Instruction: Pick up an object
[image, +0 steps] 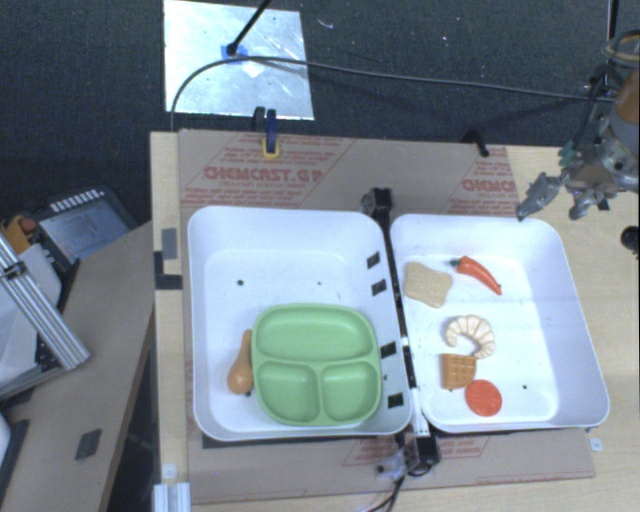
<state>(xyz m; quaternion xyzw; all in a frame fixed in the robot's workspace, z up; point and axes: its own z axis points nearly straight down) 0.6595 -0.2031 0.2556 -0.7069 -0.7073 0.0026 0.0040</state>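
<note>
Counter: light, carrying cardboard and two white bins side by side. Left bin: held a green divided tray toward the near side, with a tan pear-shaped toy just beside the tray's left edge. Right bin: held five small play-food pieces, all well apart from the arm. Beige bread slice near the far-left corner; red-orange chilli to its right; shrimp near the middle; waffle-like piece just below the shrimp; red disc nearest the front. Gripper: hung above the counter beyond the right bin's far-right corner, fingers spread, nothing between them. Judged barely begun: no object chosen or touched, with approach, descent, closing and lift all left.
</note>
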